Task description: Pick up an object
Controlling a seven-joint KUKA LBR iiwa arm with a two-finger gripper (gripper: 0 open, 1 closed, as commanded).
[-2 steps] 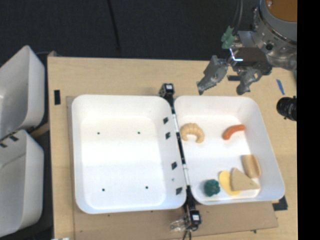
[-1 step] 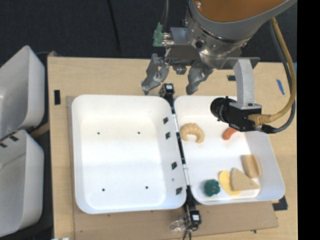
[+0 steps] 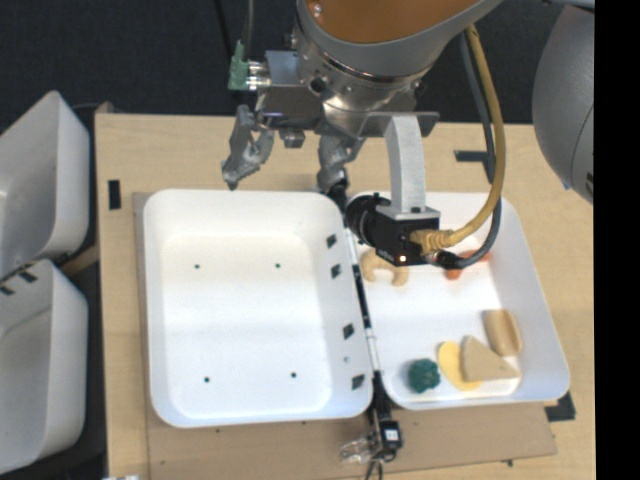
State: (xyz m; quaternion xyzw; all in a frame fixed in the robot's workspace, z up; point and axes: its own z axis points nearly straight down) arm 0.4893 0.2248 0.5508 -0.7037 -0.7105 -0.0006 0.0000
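Well, from where I stand the arm (image 3: 390,28) hangs high over the far edge of the bench (image 3: 120,158), and its pincer (image 3: 285,163) is spread wide with nothing between the two fingers; one fingertip (image 3: 235,173) sits above the back rim of the left bin (image 3: 160,298), the other near the seam where the two bins meet.

Anything worth picking lies in the right bin (image 3: 535,298). A small tan figure (image 3: 385,268) rests near the back, partly hidden under the black camera unit (image 3: 395,233) on the wrist. At the near end sit a teal lump (image 3: 424,374), a yellow disc (image 3: 452,360) partly under a beige wedge (image 3: 487,363), and a tan bread-like piece (image 3: 503,330) just beside them. A small red bit (image 3: 454,274) lies alone mid-bin.

To do this step well, I reckon the pincer should swing over the right bin and choose something standing apart; the teal lump looks the cleanest candidate, since the wedge and disc overlap and could slip or come up together. Coming straight down with the fingers astride it, and clear of the bin wall, would help.

Both bins are shallow, glossy white, set on a pale wooden board. White moulded shapes (image 3: 40,268) stand at the left, and the background is dark.
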